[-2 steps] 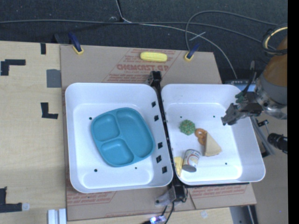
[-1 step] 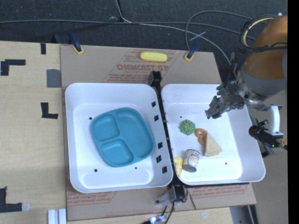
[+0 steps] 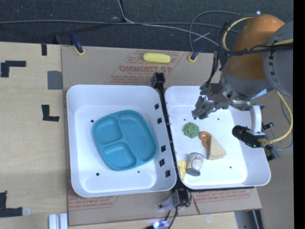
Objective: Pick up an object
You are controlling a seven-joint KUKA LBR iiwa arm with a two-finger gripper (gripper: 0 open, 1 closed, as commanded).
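**Two white bins, with the gripper hanging over the right one**

Two shallow white bins are sitting side by side on a sheet of printed cardboard that is covering the wooden surface [image 3: 28, 142]. The left bin [image 3: 78, 99] is carrying a blue divided plate [image 3: 125, 139], lying roughly in its middle. The right bin [image 3: 248, 173] is holding the small objects: a green broccoli-like piece [image 3: 191, 130] near its centre, a brown pretzel-shaped item [image 3: 205, 140] just beside it to the lower right, a tan wedge [image 3: 217, 150] touching or nearly touching that pretzel shape, a small tin can [image 3: 194, 163] lying on its side nearer the front edge, and a yellow piece [image 3: 182, 168] just beside the can against the bin's inner wall.

The grey arm with its orange band [image 3: 252, 39] is reaching in from the right, and the gripper [image 3: 202, 109] is hovering over the upper part of the right bin, above and slightly to the right of the green piece. The dark fingers are pointing down towards the bin floor; nothing is showing between them, but how far apart they are standing cannot be told from this angle.

Beyond the bins, a yellow corn-like object [image 3: 156, 57] is lying on the cardboard near its far edge, well apart from everything in the bins.
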